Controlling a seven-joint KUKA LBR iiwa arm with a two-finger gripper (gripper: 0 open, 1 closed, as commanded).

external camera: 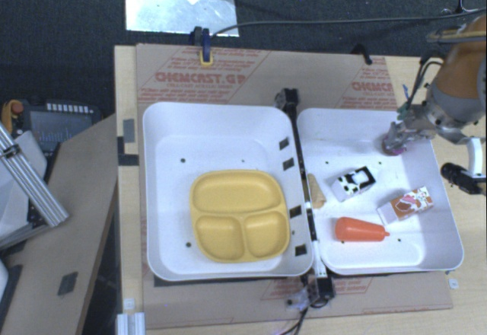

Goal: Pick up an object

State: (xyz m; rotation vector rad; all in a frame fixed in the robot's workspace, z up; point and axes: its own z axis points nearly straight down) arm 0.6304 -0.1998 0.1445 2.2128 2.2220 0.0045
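Note:
In the right bin lie an orange carrot-shaped toy, a small black-and-white cow-patterned box, a red-and-white carton and a tan stick against the left wall. My gripper hangs at the bin's far right corner, low over the floor and away from all of these objects. Nothing shows between its fingertips.
The left bin holds a yellow three-compartment tray. A black clip divider runs between the bins. The arm comes in from the right, with a black cable above it. A beige table with equipment stands at left.

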